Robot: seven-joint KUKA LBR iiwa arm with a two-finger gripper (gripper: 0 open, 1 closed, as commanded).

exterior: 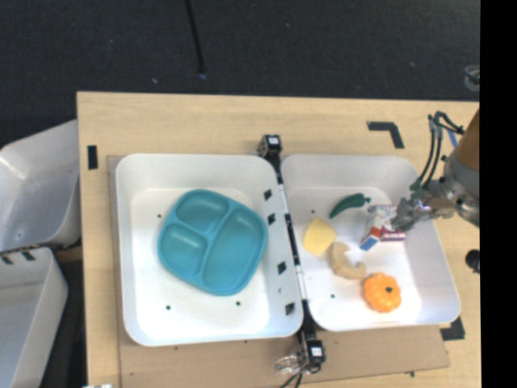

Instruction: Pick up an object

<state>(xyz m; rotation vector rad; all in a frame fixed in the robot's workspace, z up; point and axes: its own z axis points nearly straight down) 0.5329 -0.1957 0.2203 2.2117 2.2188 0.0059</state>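
The bench (202, 124) is made of pale wood, flat and smooth. Two shallow white bins sit on it side by side, and both look like smooth plastic with rounded corners.

The left bin (137, 297) holds a blue plate (212, 242). The plate is shiny plastic, roundish, and split into three shallow parts by raised lines.

The right bin (428, 289) holds several small things. An orange pumpkin (382, 292) sits near the front. It is round and bumpy with a little stem on top. Just beside it, toward the middle of the bin, lies a tan piece (346, 263) that is curved and lumpy. A yellow lump (319, 236) with soft round sides lies next to the tan piece and seems to touch it. Behind them is a green pepper (349, 204), long, thin and bent, dark and glossy. A small red, white and blue thing (374, 237) lies close to the gripper, flat and boxy, but it is too small to say what it is.

The arm comes in from the right, grey with an orange band. Its gripper (393, 217) is made of grey metal and hangs low over the back right part of the right bin, right by the red, white and blue thing. The picture is too blurry to tell how far open it is, or whether it has hold of anything.
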